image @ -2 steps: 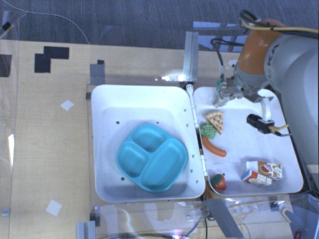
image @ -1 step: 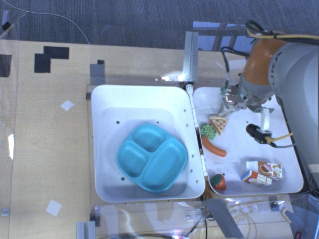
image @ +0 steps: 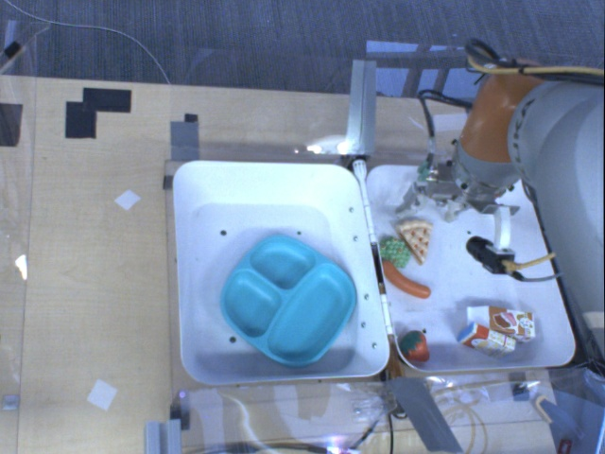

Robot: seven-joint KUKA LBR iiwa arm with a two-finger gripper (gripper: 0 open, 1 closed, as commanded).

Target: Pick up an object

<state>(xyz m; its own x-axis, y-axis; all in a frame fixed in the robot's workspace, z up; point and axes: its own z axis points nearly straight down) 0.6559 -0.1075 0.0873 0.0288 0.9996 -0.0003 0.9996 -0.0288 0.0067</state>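
My gripper (image: 432,195) hangs over the far part of the right bin (image: 548,282), just above and a little right of a toy pizza slice (image: 415,237). Nothing shows in its grasp. Beside the pizza lies a small green knobbly piece (image: 396,252), and below that a red sausage (image: 406,281). A red round fruit (image: 413,346) rests at the bin's near left corner. A small printed carton (image: 497,329) lies at the near right.
The left bin (image: 203,206) holds a blue divided plate (image: 288,298). A black connector with a yellow cable (image: 492,253) hangs from the arm over the right bin's middle. A metal post (image: 362,107) stands behind the divider between the bins.
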